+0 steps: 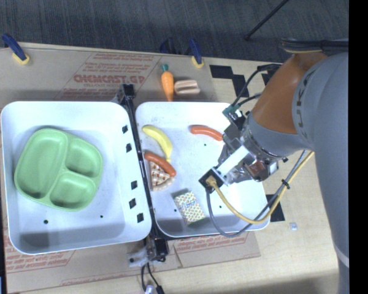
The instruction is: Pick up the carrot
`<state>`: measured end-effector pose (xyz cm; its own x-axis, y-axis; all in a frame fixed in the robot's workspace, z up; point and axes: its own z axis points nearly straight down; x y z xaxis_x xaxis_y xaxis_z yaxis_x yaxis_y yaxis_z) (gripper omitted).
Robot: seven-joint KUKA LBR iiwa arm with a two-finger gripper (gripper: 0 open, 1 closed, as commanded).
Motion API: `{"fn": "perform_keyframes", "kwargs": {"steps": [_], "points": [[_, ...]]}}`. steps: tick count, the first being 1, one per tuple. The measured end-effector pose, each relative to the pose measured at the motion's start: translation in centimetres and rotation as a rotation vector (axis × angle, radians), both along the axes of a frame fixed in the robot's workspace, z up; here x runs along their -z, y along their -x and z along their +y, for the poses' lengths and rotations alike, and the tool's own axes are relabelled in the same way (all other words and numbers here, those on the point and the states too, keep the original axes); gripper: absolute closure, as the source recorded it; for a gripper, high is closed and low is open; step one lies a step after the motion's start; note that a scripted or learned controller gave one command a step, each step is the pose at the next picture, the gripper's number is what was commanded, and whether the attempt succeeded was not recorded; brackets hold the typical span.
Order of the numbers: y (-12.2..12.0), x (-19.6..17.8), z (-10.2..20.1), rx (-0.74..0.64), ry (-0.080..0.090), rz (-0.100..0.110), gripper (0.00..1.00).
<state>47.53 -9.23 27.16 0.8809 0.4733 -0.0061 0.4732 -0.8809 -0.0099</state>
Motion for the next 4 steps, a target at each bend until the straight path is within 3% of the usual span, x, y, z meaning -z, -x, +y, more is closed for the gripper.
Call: {"fn": "perform_keyframes", "kwargs": {"steps": [1, 2, 3, 4], "points": [[0.0, 4.2, -7.5, 0.037, 0.002, -0.003, 1.0], [0.0, 9.3, -11.8, 0.207, 0.0, -0.001, 1.0], [-1.9, 18.1, -2.1, 0.285, 0.002, -0.003, 1.0], [-2.0, 15.3, -11.9, -0.012, 0.003, -0.006, 1.0]]}}
